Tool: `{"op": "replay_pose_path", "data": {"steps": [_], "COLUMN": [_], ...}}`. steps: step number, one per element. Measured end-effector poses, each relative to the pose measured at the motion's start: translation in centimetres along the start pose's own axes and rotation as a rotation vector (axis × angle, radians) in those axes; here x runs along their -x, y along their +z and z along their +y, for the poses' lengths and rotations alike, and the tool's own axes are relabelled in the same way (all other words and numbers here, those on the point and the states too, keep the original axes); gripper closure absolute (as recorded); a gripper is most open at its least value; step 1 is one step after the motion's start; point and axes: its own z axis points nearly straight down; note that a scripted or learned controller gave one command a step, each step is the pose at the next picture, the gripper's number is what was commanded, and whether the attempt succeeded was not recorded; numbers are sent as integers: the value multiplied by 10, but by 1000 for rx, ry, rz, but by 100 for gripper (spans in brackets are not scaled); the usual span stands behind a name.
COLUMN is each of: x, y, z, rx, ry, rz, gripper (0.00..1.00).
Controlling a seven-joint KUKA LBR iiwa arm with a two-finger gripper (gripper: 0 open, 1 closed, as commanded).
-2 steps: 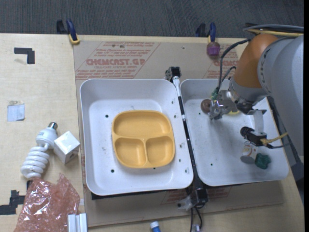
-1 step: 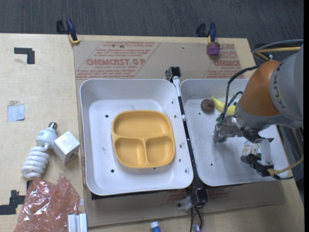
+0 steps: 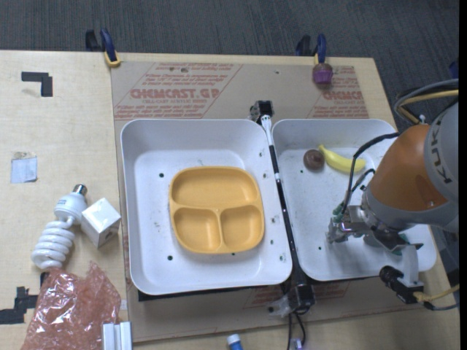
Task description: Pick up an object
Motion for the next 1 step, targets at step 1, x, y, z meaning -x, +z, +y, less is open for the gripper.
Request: {"op": "replay_pose_path", "data": {"steps": [1], "x": [-2], "y": [0], "z": [58], "rx": [1], "ry": [-3], "rz": [-1], "gripper": [0]}}
